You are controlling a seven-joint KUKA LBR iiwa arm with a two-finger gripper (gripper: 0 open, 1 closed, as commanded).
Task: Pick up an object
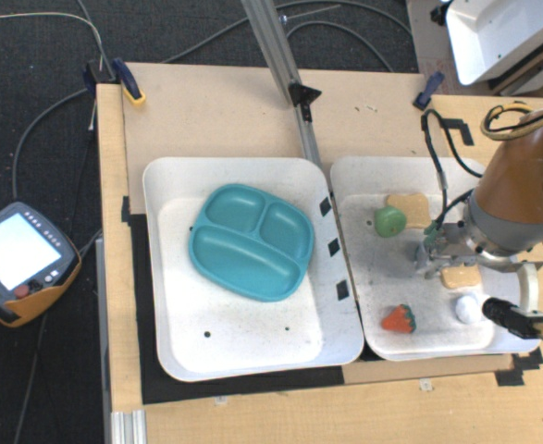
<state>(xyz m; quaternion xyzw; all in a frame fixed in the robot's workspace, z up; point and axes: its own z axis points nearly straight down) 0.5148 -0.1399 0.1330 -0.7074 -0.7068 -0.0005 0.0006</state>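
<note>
The right bin (382,340) holds several small objects. A green ball (390,220) lies at its back beside a pale tan piece (412,207). A red strawberry-like object (399,319) rests near the front. A small white object (465,309) sits at the front right, and a second tan piece (462,276) lies just behind it. My gripper (431,250) hangs low over the middle right of this bin, next to the second tan piece and to the right of the green ball. The wrist hides what is directly beneath it.
A teal divided plate (252,240) lies in the left bin (174,340). A slanted metal pole (276,40) comes down between the two bins at the back. A teach pendant (17,262) lies off the bench to the left. Cables (447,155) run near the right bin's back.
</note>
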